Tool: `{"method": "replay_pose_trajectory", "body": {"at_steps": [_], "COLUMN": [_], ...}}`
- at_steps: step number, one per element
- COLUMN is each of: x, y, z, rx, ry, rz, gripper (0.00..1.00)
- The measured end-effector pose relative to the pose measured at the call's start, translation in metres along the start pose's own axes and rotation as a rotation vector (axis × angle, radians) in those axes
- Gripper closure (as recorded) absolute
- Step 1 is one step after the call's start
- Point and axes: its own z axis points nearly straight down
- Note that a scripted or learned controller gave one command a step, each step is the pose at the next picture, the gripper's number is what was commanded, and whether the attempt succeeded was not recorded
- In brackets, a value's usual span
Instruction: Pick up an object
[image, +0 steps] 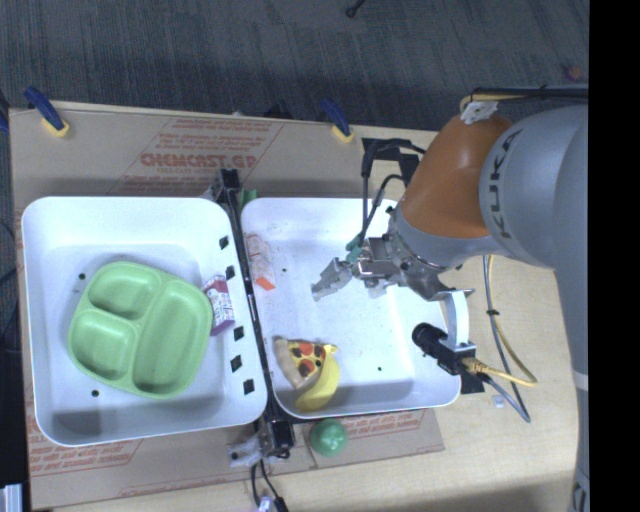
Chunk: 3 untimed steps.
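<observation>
Light: I see even, bright overhead light.
Glare: white bins (60, 235) slightly washed out.
Shadows: soft, under the arm (500, 190).
Focus: mildly soft throughout.

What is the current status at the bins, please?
Gripper open over right bin, nothing between fingers. Banana and pizza slice at near wall, untouched. Nothing in the way.

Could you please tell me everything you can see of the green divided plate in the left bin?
The green divided plate is pale green and looks like matte plastic, with rounded corners and three shallow compartments: one long one on the right and two smaller ones on the left. It lies flat, right side up, turned at a slant on the floor of the left bin. Nothing lies in its compartments. A small purple-and-white packet sits against its upper right edge.
</observation>
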Motion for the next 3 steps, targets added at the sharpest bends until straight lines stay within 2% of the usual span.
{"method": "replay_pose_trajectory", "body": {"at_steps": [1,2,3], "x": [0.004,-0.013,-0.013], "y": [-0.050,0.025,0.026], "z": [0.022,0.120,0.109], "rx": [0.000,-0.001,0.000], "ry": [-0.002,-0.002,-0.003], "rz": [-0.001,-0.002,-0.007], "gripper": [0.00,0.00,1.00]}}
